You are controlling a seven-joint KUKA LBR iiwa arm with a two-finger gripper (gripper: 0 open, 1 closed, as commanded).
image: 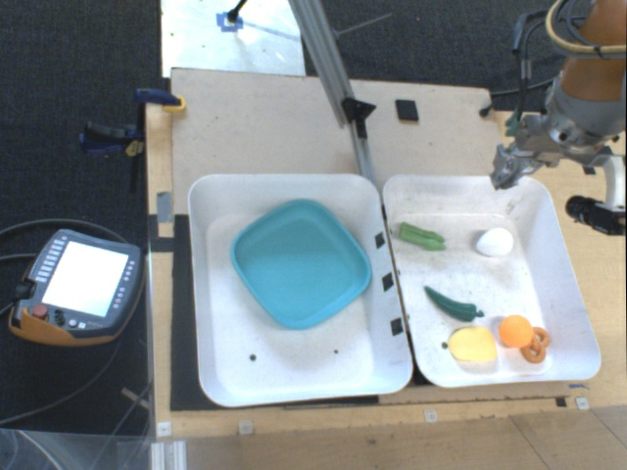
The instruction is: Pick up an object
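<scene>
My gripper [506,173] hangs over the far right corner of the right bin [563,262], with nothing seen between its fingers. Below it in that bin lie a white egg [495,242], a light green pea pod [420,235], a dark green pepper [452,305], a yellow lemon-like piece [473,345], an orange ball [515,332] and a brown pretzel [535,345]. The egg is the nearest of them, a short way toward the front of the gripper.
The left bin [211,292] holds a turquoise square plate [300,260]. A slanted metal pole [328,57] crosses the back of the bench to the gap between the bins. A teach pendant [76,287] lies on the floor at the left.
</scene>
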